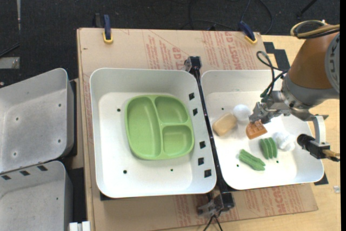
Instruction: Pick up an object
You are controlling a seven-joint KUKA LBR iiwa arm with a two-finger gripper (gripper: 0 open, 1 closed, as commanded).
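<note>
My gripper (261,115) hangs low over the middle of the right bin (308,173), reaching in from the right. Directly beneath and in front of it lies a small orange-brown block (256,130), touching or nearly touching the gripper's tip; I cannot tell whether it is held. A tan bread-like piece (224,124) lies to the left. A white ball (241,112) sits just left of the gripper. Two green ridged pieces (268,147) (252,160) rest nearer the front, and a white object (284,141) lies at the right.
The left bin (105,132) holds a green divided plate (160,126). A black divider (204,121) runs between the bins. Loose white trays (32,116) lie off the bench at the left.
</note>
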